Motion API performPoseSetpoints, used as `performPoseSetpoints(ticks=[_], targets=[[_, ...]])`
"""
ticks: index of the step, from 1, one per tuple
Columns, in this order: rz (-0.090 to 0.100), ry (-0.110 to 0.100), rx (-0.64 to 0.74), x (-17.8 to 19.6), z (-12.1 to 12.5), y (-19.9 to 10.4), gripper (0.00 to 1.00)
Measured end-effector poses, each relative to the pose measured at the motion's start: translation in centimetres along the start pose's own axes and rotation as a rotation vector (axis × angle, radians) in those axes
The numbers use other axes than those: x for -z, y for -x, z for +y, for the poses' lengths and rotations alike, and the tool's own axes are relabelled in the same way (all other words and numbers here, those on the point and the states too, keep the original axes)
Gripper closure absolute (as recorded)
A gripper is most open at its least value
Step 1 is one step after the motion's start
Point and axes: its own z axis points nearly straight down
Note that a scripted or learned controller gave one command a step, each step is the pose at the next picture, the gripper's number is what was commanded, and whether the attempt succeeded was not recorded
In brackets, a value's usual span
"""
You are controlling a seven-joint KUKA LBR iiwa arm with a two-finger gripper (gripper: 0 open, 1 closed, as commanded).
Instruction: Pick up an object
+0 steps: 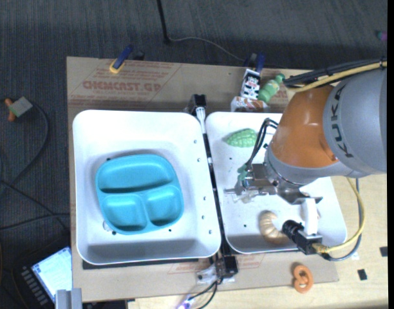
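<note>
Progress: nothing is lifted yet, it seems; the pick is still to do.
Gripper point(248, 187): low in the right bin point(332, 201); whether open or closed, one cannot tell.
Objects: green leaf-like piece point(239, 136) far, tan curved piece point(269, 226) near.
Left bin point(84, 172): blue divided tray point(140, 192).
Obstacle: the arm point(326, 131) covers much of the right bin.

Smooth, glossy white plastic for both bins point(87, 172), with a soft sheen along the rims. Matt-to-satin turquoise plastic for the divided tray point(140, 193) in the bin far from the gripper point(248, 187). Bare metal at the gripper, under an arm point(351, 127) of satin grey casing and glossy orange band. Matt brown board point(152, 82), printed in red, beneath the bins. Ribbed green leaf point(241, 136) just beyond the gripper, plastic-looking. Dark, rough carpet point(55, 18) all around.
</note>
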Motion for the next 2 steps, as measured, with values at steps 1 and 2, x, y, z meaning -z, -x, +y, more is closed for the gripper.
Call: performPoseSetpoints(ticks=[1, 2], targets=[[-0.001, 0.002, 0.000, 4.2, 0.1, -4.1, 1.00], [-0.001, 0.000, 0.001, 5.3, 0.1, -10.2, 1.00]])
